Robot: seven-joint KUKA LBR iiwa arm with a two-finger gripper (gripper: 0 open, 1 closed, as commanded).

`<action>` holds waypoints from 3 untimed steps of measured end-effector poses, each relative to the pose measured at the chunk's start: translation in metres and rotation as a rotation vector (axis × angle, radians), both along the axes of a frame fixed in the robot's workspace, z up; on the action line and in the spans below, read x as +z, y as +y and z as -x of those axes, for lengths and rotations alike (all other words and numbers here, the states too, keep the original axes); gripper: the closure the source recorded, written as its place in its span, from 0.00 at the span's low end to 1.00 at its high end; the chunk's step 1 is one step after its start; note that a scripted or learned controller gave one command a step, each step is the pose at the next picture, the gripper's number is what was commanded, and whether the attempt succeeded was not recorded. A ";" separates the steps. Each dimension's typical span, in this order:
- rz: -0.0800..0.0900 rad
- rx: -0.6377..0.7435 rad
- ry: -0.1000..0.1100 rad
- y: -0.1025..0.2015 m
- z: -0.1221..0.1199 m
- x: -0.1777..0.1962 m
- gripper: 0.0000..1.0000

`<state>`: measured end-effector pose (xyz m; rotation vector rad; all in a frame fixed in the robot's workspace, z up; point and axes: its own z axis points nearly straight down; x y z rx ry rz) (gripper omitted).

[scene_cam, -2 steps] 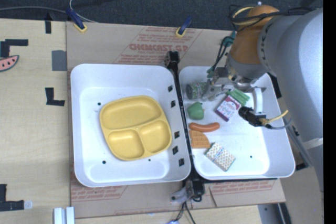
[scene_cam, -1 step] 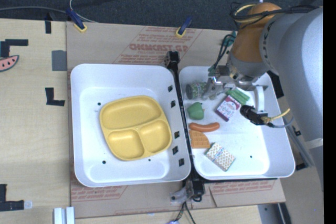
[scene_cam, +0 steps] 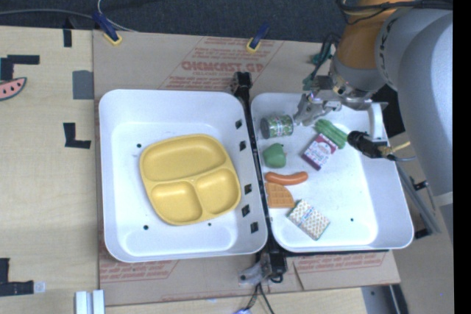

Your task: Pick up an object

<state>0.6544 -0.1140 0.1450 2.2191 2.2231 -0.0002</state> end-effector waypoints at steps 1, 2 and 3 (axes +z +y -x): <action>0.001 -0.001 0.002 -0.017 -0.013 -0.032 1.00; 0.003 0.000 0.002 -0.016 -0.014 -0.022 1.00; 0.001 0.000 0.000 -0.025 -0.014 -0.060 1.00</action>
